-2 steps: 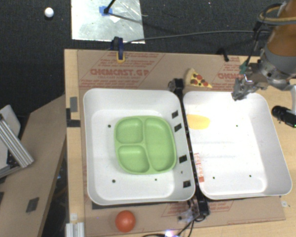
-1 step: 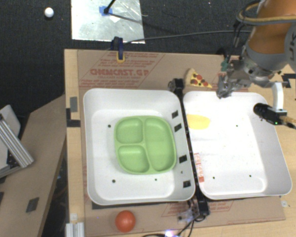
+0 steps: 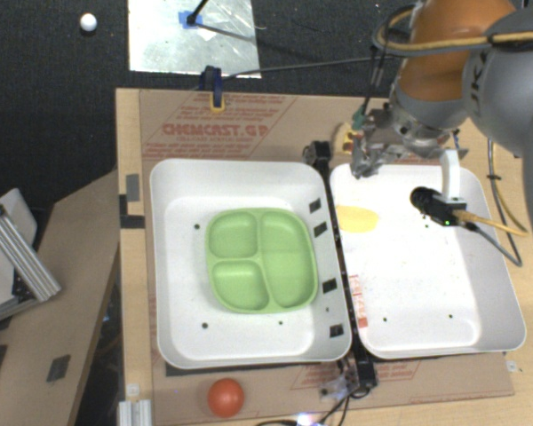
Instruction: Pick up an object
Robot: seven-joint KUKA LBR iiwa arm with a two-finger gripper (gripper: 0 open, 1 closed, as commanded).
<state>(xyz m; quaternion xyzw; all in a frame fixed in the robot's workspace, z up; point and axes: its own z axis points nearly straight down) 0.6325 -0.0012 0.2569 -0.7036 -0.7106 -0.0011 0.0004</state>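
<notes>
Your arm (image 3: 480,69) reached in from the right, and the gripper (image 3: 366,162) hung over the far left corner of the right bin (image 3: 444,318). Whether it was grasping or released, you could not tell from this angle. A flat yellow object (image 3: 356,218) lay on that bin's floor near its left wall, just below the gripper and apart from it. The green divided tray (image 3: 260,259) sat in the left bin (image 3: 182,198). An orange ball (image 3: 225,397) rested on the bench in front.
</notes>
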